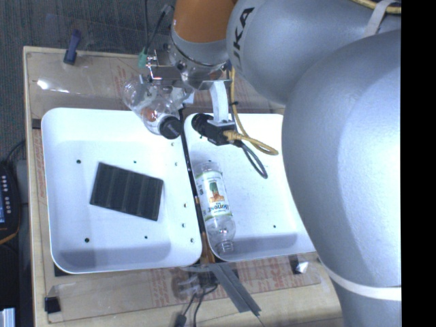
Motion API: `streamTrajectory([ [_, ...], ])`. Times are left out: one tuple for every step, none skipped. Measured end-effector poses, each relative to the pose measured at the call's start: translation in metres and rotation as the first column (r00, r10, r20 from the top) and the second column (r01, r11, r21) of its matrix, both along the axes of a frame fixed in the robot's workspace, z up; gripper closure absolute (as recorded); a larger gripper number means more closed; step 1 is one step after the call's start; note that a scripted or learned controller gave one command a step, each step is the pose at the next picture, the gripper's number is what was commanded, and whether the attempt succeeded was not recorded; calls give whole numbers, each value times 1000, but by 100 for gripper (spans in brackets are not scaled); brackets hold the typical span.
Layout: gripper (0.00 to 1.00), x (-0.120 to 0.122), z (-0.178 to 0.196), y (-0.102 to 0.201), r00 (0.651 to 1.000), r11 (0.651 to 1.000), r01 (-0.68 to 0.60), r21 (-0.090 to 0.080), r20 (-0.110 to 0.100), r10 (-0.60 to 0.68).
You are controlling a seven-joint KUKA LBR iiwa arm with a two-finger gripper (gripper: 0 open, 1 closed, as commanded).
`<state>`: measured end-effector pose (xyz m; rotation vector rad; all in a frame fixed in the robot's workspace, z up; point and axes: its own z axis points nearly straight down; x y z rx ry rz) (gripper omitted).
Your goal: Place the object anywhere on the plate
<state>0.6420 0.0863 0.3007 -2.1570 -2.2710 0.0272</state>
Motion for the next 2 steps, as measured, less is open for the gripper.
streamTrajectory([
  [100,-12,5,39,1000,1000,9,3,8,-9],
  [100,-11,10,40,1000,1000,2,-1,0,-2],
])
